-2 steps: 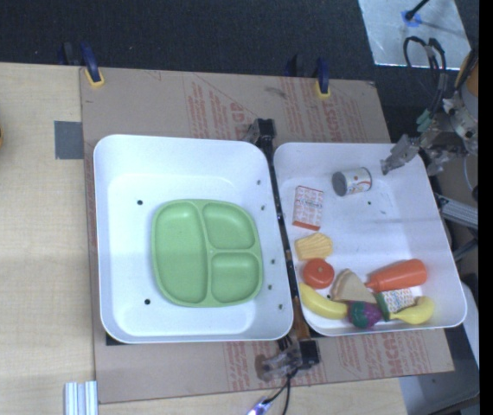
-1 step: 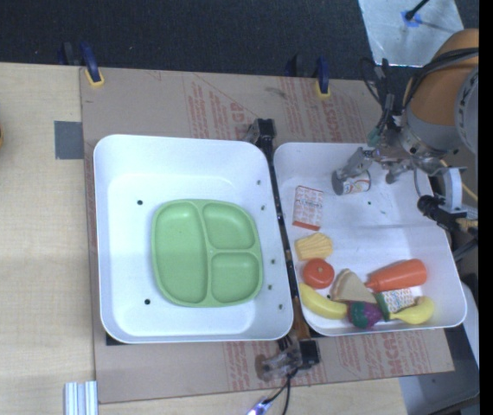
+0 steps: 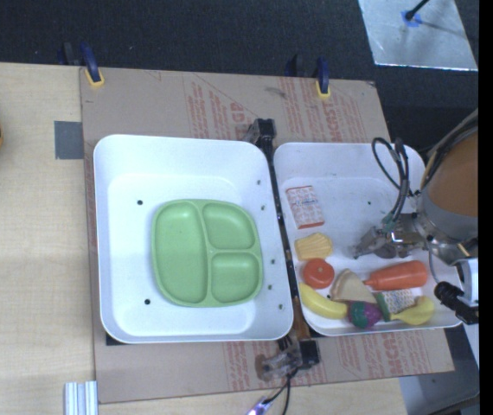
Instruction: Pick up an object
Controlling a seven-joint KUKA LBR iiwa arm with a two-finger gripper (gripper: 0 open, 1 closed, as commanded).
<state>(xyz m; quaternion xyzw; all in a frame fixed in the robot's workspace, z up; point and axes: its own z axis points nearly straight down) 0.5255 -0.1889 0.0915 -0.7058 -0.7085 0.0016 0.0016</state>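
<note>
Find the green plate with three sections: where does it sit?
The green plate lies flat in the middle of the left bin, apart from the toy food piled in the right bin.

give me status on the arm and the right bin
Gripper low in right bin, nothing seen held. Carrot just below it, untouched. Tomato, banana crowded close.

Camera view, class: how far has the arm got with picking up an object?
Done: the hand has reached into the right bin, low over its floor near the carrot. In hand: nothing visible; I see no object between its tips. Left: everything. The carrot, tomato, banana and white card all lie in the bin, and the green tray sits in the left bin.
</note>
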